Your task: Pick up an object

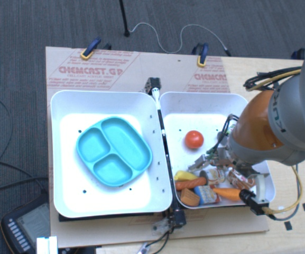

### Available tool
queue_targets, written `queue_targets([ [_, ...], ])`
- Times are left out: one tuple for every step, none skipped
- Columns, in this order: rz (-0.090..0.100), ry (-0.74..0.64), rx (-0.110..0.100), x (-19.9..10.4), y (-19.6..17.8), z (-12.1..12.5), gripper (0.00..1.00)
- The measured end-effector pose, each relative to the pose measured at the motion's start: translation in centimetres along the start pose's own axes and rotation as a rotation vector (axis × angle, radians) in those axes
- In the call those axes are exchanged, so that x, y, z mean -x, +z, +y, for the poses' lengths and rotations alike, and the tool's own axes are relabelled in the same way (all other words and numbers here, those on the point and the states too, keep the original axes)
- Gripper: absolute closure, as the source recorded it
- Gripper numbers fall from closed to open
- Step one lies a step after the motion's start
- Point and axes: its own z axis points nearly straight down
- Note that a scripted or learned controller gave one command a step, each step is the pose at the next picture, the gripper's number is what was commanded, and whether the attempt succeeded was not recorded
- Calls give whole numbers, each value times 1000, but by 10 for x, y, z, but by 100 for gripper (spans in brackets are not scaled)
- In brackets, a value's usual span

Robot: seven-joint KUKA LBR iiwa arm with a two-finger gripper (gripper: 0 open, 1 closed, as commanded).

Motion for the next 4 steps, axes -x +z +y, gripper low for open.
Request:
queue_targets([
  [-8, 2, 12, 3, -12, 3, 100],
  [-8, 2, 11, 3, -11, 3, 0],
  [-8, 2, 11, 3, -21, 3, 100],
  [-8, 2, 11, 3, -21, 3, 0],
])
